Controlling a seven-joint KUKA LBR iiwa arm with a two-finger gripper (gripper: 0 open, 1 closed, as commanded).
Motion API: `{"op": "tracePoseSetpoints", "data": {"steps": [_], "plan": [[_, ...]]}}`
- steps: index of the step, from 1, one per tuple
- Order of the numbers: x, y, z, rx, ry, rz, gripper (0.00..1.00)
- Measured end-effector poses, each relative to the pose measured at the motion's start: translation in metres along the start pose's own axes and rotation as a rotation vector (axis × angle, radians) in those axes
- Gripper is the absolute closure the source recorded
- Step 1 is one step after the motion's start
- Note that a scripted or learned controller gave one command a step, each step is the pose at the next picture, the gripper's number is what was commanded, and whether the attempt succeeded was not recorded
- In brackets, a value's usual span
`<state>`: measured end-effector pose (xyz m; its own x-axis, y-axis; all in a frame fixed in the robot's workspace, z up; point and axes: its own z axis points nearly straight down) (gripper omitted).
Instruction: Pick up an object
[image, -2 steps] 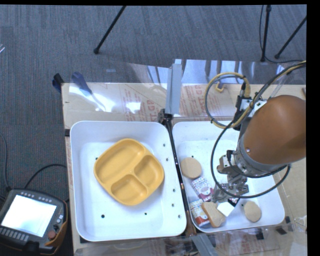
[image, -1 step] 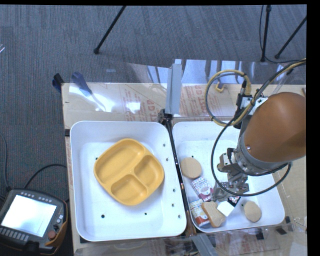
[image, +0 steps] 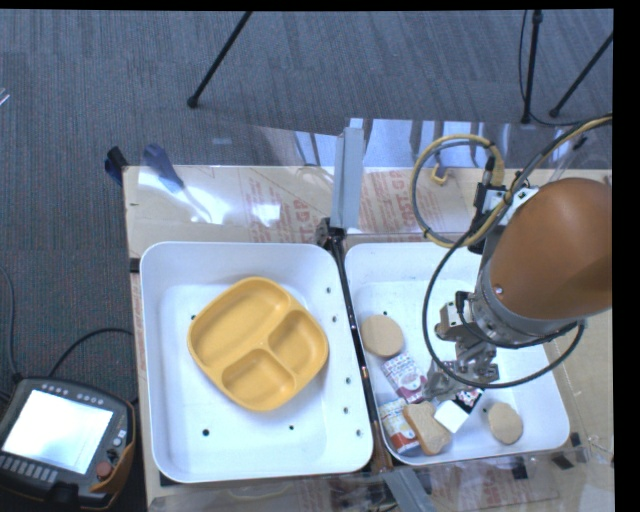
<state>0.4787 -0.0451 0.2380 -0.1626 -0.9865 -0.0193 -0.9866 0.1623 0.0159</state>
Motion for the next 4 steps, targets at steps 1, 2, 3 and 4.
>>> {"op": "tracePoseSetpoints", "data": {"steps": [1, 2, 3, 4], "plan": [[-0.037, 0.009, 0.043, 0.012, 0.015, 0.223, 1.0], [-0.036, -0.026, -0.078, 0.025, 0.009, 0.721, 1.0], [-0.036, -0.004, 0.028, 0.008, 0.016, 0.209, 1.0], [-0.025, 0.007, 0.044, 0.006, 0.018, -0.386, 1.0]]}}
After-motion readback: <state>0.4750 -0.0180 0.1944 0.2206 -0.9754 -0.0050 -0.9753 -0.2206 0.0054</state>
